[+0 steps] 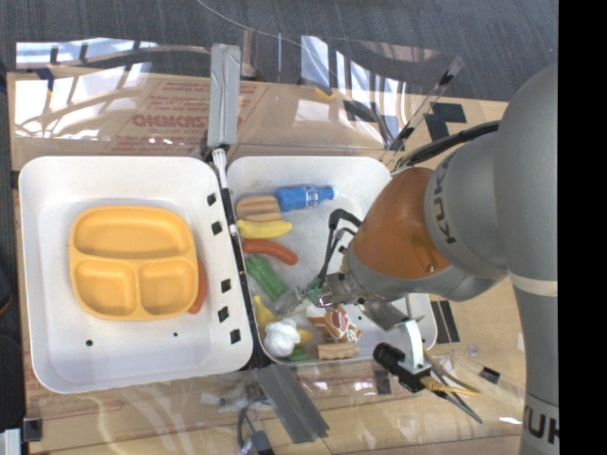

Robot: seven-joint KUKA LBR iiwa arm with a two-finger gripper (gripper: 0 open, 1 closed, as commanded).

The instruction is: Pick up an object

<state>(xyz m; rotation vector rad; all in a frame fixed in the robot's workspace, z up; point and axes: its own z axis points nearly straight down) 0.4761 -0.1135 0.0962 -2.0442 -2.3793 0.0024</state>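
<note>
My gripper (318, 299) hangs low over the front middle of the right bin (365, 173), under the orange wrist band. Just left of it lie a green pepper (265, 276) and a white ball (281, 337). Right under and in front of it sit a red-and-white snack packet (340, 324) and a tan cracker (336, 351). Farther back are a red sausage (269, 250), a yellow banana (264, 227), a brown bun (257, 207) and a blue bottle (303, 197). I see nothing held in the gripper.
The left bin (57, 349) holds a yellow divided plate (133, 263) with an orange sausage (198, 292) against its right edge. A metal divider (223, 93) runs between the bins at the back. The arm covers the right bin's right side.
</note>
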